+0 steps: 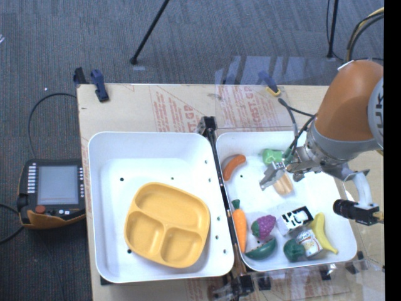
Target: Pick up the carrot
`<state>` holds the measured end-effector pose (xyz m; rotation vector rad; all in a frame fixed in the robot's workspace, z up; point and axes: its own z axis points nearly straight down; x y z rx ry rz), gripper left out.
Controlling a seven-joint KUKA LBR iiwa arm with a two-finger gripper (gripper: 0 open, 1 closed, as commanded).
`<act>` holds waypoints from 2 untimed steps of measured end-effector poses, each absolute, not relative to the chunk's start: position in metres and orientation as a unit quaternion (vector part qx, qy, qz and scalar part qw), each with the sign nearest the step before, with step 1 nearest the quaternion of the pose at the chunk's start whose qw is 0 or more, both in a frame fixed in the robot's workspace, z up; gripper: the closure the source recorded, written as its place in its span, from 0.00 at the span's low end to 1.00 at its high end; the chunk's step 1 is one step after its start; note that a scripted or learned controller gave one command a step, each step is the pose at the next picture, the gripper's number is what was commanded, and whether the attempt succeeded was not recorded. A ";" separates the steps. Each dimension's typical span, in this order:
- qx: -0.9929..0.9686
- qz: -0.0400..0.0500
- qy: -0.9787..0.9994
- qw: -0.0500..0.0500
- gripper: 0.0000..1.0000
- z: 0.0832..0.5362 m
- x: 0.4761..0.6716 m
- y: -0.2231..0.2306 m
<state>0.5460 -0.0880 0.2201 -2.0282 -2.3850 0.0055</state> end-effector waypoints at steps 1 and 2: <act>-0.668 0.004 -0.744 0.010 0.00 0.182 0.498 0.011; -0.671 0.004 -0.742 0.006 0.00 0.184 0.500 0.006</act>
